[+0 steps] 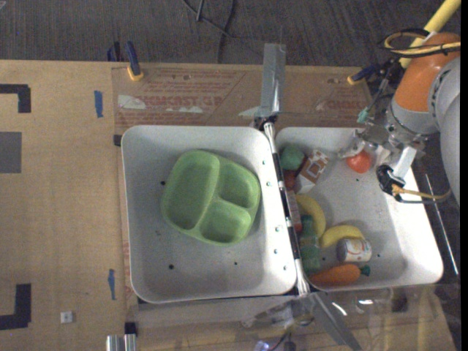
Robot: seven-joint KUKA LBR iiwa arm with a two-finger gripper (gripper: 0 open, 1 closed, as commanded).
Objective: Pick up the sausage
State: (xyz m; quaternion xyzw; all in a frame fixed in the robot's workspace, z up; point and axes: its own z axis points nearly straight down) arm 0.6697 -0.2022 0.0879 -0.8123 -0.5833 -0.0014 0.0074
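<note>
Sausage point(289, 183): seemingly lying as a small reddish-brown piece in the right bin point(409, 229), pressing against the divider wall between the two bins, just below a green round item point(291, 156); too small and shaded for making out its shape with certainty.

Gripper point(369, 148): hanging over the far part of the right bin, well apart from the sausage, sitting just beside a red round item point(358, 161); whether spread or closed, impossible telling from this angle. Nothing visibly being carried.

Arm point(420, 86): reaching in from the right, its orange band showing above the wrist, with a yellow cable looping near it.

Also lying in the right bin: a small brown and white carton point(315, 166) next to the green round item, two bananas point(312, 212) and point(342, 233) curving through the middle, a small can point(355, 251) resting just below the second banana, and a carrot point(336, 274) stretching along the near wall.

Left bin point(146, 218): holding a green divided plate point(212, 196), sitting tilted near its centre.
</note>
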